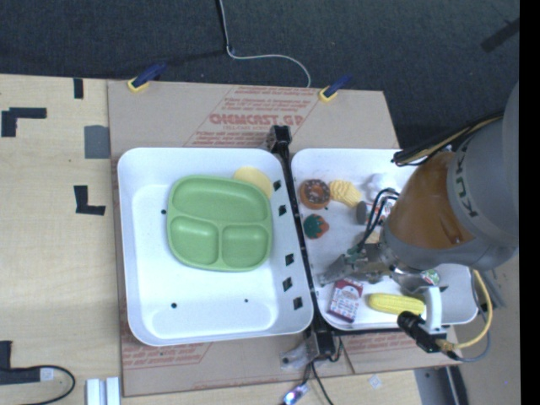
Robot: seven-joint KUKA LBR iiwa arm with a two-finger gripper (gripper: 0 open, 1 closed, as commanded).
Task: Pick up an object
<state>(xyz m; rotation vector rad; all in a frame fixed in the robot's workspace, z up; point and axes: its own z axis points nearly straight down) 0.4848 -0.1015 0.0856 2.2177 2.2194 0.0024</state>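
My gripper [348, 265] hangs low over the middle of the right bin [342, 155], at the end of the grey and orange arm [439, 213]. Just below it lies a red and white packet [345, 300], with a yellow corn cob [392, 303] to that packet's right. Farther back in the bin sit a brown doughnut [314, 193], a yellow ridged piece [344, 192] and a small green and red item [316, 224]. The arm hides the right part of the bin. I see nothing held by the gripper.
The left bin [135, 251] holds a green divided plate [221, 223] with a pale yellow object [253, 178] behind it. A black divider with clips [291, 243] runs between the bins. Cables [468, 340] trail at the front right.
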